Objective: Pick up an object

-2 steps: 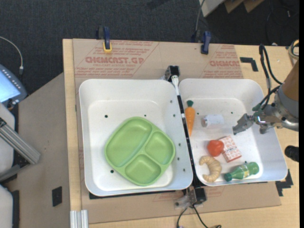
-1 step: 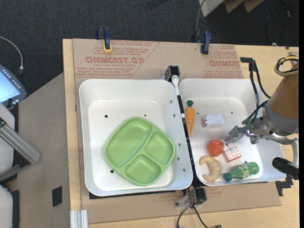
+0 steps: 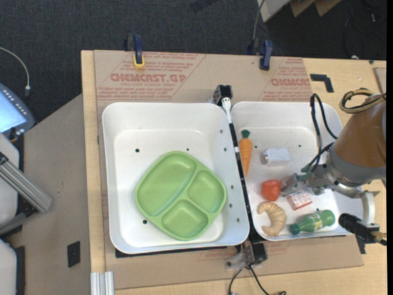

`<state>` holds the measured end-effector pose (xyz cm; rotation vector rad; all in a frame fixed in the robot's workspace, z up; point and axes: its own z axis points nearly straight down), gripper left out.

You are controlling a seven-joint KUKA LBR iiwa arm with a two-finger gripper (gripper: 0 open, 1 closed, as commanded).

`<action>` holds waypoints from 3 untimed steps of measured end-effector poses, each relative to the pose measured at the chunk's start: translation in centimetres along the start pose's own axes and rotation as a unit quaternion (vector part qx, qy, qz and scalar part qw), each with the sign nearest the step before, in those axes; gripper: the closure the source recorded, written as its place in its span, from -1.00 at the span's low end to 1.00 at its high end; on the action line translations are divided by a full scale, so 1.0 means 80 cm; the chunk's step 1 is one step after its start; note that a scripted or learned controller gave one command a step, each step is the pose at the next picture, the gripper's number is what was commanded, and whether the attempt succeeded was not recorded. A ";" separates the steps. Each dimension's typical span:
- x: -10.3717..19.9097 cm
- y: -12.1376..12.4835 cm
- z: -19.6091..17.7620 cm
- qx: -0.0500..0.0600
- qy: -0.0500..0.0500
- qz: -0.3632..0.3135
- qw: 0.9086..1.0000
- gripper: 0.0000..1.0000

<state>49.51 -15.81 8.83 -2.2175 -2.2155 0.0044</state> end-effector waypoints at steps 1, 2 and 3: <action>-0.001 0.002 -0.017 -0.004 -0.002 0.000 1.000 1.00; 0.006 0.000 -0.072 -0.006 -0.002 -0.001 1.000 1.00; 0.004 0.002 -0.152 -0.007 -0.003 -0.001 1.000 1.00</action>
